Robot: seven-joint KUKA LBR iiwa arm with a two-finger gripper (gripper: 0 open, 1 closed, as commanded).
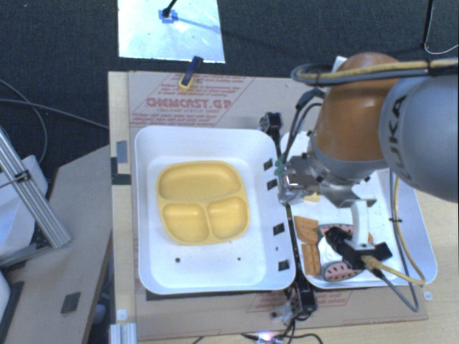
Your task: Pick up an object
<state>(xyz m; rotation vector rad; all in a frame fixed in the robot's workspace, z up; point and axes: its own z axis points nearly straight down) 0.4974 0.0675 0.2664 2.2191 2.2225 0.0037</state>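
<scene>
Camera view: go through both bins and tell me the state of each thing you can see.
Yellow plate: right way up, flat in the left bin.
Tan pieces: lying flat by the left wall of the right bin.
Pink dotted thing: lying at the right bin's near edge, partly hidden.
Arm: reaching over the right bin.

From my seat, the arm [358, 120] covers the far half of the right bin [427, 260], and its body runs off the picture's right edge. Near that bin's left wall, a pink speckled oval [336, 270] is partly covered by the robot's hardware. I cannot tell whether it touches the tan waffled pieces [307, 229]. A red-rimmed thing [337, 230] beside them is too hidden to name.
</scene>
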